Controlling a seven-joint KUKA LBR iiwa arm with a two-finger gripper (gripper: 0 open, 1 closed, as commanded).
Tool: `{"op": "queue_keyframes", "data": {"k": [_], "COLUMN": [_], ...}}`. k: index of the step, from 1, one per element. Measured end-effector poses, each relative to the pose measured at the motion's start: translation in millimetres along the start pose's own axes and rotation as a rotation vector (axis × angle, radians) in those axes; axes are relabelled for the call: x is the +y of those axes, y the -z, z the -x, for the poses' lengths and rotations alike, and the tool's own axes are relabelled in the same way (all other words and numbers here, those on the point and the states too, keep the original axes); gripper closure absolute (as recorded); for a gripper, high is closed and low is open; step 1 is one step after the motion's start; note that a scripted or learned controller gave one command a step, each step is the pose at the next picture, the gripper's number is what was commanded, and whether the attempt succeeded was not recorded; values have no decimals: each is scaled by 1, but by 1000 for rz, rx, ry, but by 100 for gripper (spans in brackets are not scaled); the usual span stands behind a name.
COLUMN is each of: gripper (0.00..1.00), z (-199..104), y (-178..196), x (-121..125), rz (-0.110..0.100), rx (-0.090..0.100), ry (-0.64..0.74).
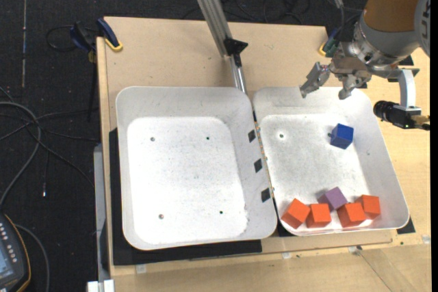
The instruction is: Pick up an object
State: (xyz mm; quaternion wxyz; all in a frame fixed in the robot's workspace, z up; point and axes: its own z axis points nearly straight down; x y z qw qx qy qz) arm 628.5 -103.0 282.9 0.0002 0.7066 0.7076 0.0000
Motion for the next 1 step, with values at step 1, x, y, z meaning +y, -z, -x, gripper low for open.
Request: {"op": "queue_keyframes", "data": {"k": [1], "gripper": [0], "z": [11], "y": [-10], "x": [-10], "rz": [-2], "rx": [-1], "ry": [-2]}}
